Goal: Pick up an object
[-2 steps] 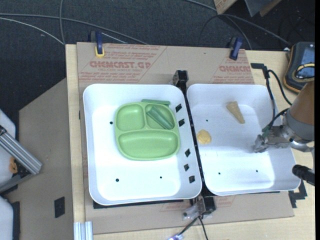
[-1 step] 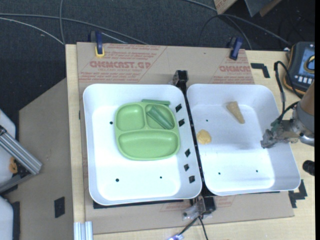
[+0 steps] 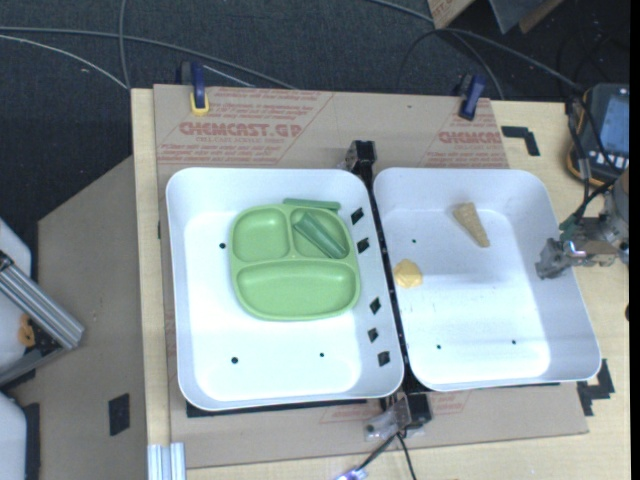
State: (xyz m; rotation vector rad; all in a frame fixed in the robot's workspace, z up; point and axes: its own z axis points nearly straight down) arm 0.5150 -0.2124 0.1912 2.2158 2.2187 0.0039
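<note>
gripper [image 3: 556,260] sits at right bin's [image 3: 560,338] right rim, can't tell its state | tan wedge [image 3: 472,224] lies near, up-left; yellow lump [image 3: 407,274] well apart, far left edge

Pretty bright and even overall, lit from above. Two shallow white plastic bins [image 3: 460,358] nearly blown out, hardly any surface detail left. Soft grey shadow pooled across the middle of the right bin, another faint one along the left bin's inner walls. Slightly soft focus everywhere, grainy on the dark carpeted floor [image 3: 70,78]. Bluish-purple colour fringing around the pale object at the left edge [image 3: 12,258]. Green divided plastic plate [image 3: 290,278] looking a bit washed out.
</note>
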